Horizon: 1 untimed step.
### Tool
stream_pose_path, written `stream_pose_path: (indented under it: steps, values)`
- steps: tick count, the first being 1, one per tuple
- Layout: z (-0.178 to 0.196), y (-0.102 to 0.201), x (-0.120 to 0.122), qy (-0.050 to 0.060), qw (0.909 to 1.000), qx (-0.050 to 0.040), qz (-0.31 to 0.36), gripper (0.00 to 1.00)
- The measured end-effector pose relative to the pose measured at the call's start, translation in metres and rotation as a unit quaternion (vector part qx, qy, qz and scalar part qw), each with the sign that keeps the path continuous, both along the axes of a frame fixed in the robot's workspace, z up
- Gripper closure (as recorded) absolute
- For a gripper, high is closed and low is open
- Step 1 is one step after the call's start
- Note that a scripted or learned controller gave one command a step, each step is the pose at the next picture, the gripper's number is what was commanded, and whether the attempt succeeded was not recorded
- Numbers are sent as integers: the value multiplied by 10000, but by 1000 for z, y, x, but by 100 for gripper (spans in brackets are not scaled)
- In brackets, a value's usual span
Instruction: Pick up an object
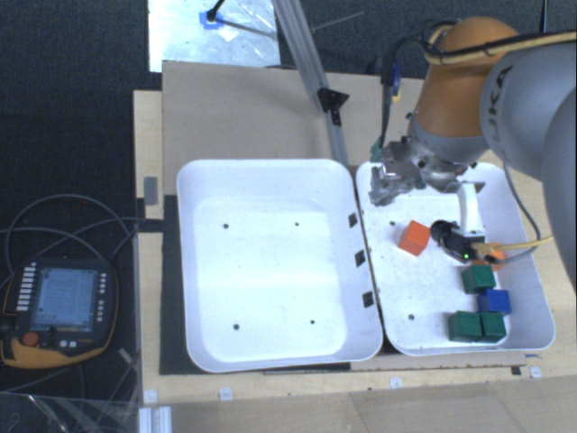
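Sitting loose: orange block (415,238), right bin (527,332), upper-middle floor, nothing touching it.
Other blocks: green block (478,279), blue block (494,300), green pair (477,326) stacked along right bin's near-right corner.
Left bin (270,269): bare white floor.
Bench: tan board (243,106); pendant (61,312) on dark floor beyond bench's left edge.
Arm (505,70): reaches in over right bin's far edge.
Gripper (389,184): above far-left corner, holds nothing; finger opening can't tell.

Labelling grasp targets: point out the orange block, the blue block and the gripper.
orange block (415,238), camera view, top face.
blue block (494,301), camera view, top face.
gripper (388,186), camera view, lower end, over the right bin.
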<state>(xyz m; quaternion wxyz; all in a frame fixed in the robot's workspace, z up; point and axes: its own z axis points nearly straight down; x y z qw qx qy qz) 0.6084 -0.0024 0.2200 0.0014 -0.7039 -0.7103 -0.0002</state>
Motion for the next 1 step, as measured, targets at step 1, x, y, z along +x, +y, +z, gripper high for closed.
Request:
stream_pose_path:
  steps: [1]
  values:
    - [14,49,-19,-13,10000,5,10,100]
